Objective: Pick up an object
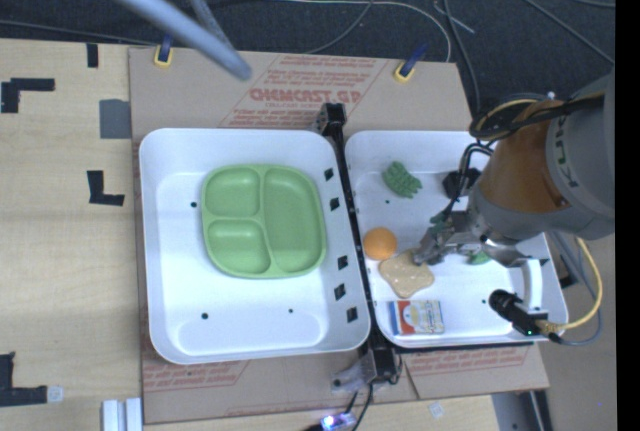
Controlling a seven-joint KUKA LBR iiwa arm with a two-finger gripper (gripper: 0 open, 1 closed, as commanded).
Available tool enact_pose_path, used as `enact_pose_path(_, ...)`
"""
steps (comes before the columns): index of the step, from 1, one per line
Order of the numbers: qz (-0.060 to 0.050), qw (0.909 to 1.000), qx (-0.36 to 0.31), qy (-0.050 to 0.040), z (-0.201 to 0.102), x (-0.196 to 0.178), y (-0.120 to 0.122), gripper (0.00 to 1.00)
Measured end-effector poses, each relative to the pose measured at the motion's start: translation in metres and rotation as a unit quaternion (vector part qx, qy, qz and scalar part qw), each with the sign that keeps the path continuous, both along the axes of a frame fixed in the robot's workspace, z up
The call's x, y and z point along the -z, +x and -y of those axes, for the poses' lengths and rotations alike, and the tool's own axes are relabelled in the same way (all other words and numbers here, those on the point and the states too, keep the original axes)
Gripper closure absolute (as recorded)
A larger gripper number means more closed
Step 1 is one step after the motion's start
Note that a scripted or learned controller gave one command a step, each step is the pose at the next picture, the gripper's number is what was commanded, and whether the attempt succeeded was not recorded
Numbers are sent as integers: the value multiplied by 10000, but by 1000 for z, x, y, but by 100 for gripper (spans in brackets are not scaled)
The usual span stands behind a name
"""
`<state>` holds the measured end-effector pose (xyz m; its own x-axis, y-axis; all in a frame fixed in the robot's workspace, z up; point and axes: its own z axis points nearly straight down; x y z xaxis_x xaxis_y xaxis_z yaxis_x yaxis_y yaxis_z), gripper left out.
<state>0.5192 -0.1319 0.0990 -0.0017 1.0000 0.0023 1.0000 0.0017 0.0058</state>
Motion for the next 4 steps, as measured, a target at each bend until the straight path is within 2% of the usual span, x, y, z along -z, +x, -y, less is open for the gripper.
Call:
enact_pose_path(1, -19, 10000, 3, -14, 0, -42, 3, 100)
enact_pose_path(2, -6, 10000, -1, -17, -3, -105, 1, 100)
enact_pose_path(3, -31, 10000, 3, -11, -3, -111, 2, 100)
enact_pose_path(4, -33, 10000, -17, -7, -51, -120, -1, 100)
